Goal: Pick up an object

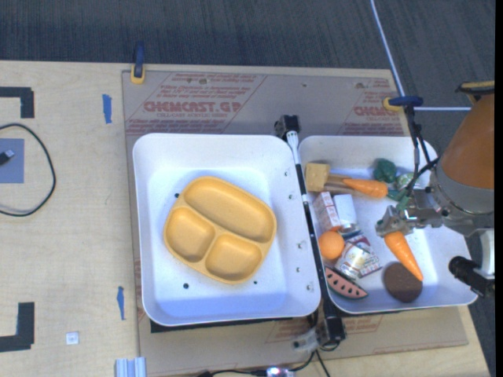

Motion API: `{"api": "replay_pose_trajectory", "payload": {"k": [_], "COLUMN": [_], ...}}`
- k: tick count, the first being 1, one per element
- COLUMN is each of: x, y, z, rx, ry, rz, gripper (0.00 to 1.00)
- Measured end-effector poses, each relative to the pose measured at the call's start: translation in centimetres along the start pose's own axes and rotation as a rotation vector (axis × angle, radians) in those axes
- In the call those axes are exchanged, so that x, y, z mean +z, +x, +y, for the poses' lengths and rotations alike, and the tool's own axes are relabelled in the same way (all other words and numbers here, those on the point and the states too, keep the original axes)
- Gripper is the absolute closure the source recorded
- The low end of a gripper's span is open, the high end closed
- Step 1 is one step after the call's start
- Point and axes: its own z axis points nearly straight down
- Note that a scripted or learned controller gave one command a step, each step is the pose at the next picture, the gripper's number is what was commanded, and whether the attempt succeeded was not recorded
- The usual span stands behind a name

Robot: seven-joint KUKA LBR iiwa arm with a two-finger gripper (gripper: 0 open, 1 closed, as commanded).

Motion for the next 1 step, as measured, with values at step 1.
{"api": "replay_pose_trajectory", "payload": {"k": [1], "x": [-1.06], "y": [-0.04], "z": [0.15], "rx": [0.0], "ry": [-0.005], "rz": [-0.002], "gripper": [1.0]}}
